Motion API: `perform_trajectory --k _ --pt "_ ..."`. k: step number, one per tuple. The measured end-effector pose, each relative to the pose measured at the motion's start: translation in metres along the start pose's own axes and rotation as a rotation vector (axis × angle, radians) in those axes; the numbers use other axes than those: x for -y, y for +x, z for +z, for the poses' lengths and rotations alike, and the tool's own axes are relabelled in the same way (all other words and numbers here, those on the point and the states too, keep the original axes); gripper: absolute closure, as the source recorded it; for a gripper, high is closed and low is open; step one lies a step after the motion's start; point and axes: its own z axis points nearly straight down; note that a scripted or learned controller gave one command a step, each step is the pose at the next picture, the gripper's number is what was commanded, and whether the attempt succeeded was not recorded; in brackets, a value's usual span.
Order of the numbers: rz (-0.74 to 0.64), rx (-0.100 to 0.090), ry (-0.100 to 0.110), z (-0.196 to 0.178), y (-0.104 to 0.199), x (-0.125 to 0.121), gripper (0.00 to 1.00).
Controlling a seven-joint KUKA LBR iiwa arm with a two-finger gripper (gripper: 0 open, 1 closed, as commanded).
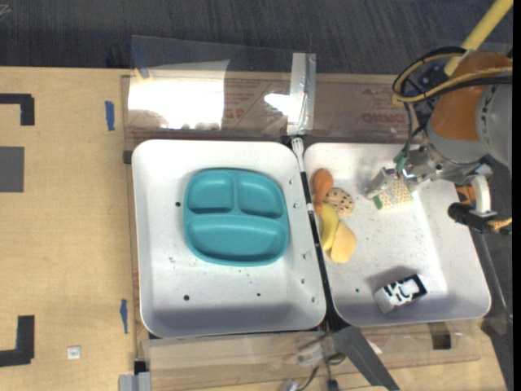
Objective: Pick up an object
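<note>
Gripper: you are seeing the gripper (393,182) hanging over the upper part of the right bin (440,296), reaching in from the right; its fingers are closing on a pale dotted block (396,192), which is sitting between them.
Block: it is lying right at the fingertips, under the wrist, with a small green bit at its left edge; whether it is lifting off the bin floor, you cannot tell.
Other items: an orange piece (322,180), a speckled cookie (340,202) and a banana (334,233) are clustering against that bin's left wall, well left of the gripper.
Black-and-white item (400,291): it is resting near the front of the same bin, apart from the gripper.
Left bin (155,243): it is holding a teal tray (237,217).
</note>
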Motion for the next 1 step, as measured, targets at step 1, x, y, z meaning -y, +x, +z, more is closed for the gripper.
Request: perform_trajectory --k 1 --pt "-0.363 -0.001 0.001 -0.0002 -0.0031 0.0443 0.0"
